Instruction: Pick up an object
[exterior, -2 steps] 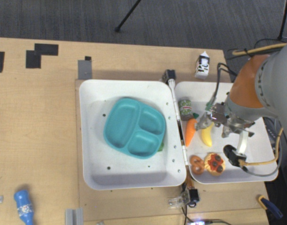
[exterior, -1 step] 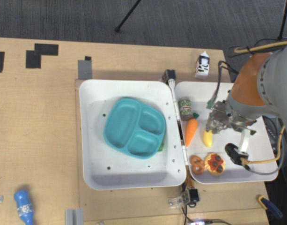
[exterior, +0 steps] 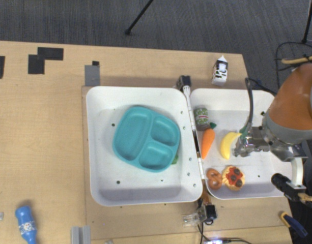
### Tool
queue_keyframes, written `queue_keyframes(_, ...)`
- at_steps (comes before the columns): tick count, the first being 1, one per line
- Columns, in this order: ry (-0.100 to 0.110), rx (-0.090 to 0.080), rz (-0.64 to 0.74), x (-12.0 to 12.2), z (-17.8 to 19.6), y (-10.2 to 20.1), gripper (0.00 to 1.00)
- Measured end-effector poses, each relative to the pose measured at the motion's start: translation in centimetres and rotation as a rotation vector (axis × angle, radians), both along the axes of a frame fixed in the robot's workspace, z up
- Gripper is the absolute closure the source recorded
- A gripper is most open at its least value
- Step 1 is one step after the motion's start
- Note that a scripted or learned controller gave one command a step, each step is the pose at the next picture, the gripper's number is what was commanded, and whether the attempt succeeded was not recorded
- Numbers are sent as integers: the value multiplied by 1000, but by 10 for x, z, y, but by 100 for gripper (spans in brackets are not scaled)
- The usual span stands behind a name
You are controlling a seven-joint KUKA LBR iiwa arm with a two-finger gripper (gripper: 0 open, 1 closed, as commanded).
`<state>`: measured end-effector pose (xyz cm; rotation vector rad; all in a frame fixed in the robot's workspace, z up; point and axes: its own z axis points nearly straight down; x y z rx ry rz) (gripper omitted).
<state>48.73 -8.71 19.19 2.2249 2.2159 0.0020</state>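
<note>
I have the gripper (exterior: 242,149) low in the right bin (exterior: 257,191) beside the banana (exterior: 227,145) (likeliest target), finger state indiscernible.

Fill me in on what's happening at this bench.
The arm reaches in from the right, its gripper low in the right bin beside the banana. A carrot, can, pretzel and pizza lie nearby. The left bin holds a teal tray.

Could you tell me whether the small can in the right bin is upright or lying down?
Lying down: the can shows its labelled side, lengthwise beside the carrot in the right bin.
</note>
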Motion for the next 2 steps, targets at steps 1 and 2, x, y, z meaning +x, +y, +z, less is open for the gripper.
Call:
queue_keyframes(1, 0, 0, 0, 0, 0, 0, 0)
queue_keyframes(2, -6, -2, 142, 29, -105, -5, 0)
